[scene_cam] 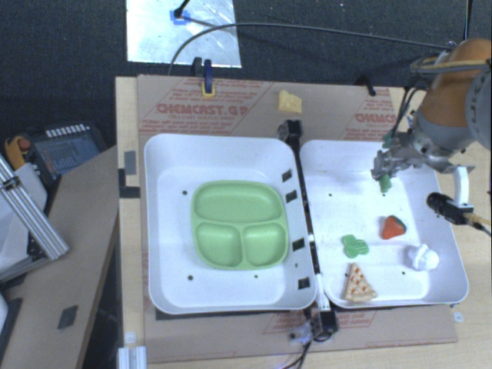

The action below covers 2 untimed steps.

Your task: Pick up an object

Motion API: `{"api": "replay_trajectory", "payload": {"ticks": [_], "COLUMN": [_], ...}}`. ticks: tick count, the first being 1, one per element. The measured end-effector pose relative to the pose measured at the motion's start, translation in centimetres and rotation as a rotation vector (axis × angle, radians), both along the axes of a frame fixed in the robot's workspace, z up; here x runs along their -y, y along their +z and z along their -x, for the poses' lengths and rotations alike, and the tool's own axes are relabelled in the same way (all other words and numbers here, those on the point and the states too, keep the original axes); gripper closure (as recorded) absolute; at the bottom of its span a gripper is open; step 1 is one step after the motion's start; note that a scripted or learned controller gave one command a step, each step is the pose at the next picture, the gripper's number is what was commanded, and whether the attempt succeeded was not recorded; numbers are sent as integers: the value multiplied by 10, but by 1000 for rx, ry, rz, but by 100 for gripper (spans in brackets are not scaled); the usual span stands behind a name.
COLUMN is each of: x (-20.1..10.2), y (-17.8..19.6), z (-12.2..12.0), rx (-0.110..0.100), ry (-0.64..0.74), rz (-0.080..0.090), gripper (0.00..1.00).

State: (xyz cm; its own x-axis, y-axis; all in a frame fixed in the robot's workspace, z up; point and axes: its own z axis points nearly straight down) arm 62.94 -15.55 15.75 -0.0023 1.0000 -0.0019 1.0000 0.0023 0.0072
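Four small things lie in the right bin [442, 283], any of them a candidate for pickup. A red strawberry [393, 227] sits right of centre. A green leafy piece [354, 246] lies to its lower left, near the bin's middle. A pizza slice [357, 284] lies just below the green piece, close to the front wall, point twd the back. A small white object [422, 257] rests near the right wall, below and right of the strawberry. All four are apart from each other, none touching.

The gripper [385, 177] hangs over the back part of the right bin, well apart from all four items, w/ the strawberry nearest, in front of it. Something green shows at its tip, but can't tell if that's a held thing or part of the tool; whether it's clenched or released can't be told either. The grey arm [453, 106] w/ orange band comes in from the right edge, above the bin's back-right corner.

The left bin [165, 206] holds a green divided tray [237, 224], three compartments: one wide at the back, two smaller in front. It sits approx centred.

Both bins rest on a brown cardboard sheet [338, 102]. A small yellow piece [290, 101] lies on it behind the bins.
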Motion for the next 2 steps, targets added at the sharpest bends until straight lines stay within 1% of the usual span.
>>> {"api": "replay_trajectory", "payload": {"ticks": [1,2], "x": [-2,-1], "y": [47,101], "z": [-9,-10], "rx": [-1,-1], "ry": [3,3], "rz": [0,0], "gripper": [100,100]}}
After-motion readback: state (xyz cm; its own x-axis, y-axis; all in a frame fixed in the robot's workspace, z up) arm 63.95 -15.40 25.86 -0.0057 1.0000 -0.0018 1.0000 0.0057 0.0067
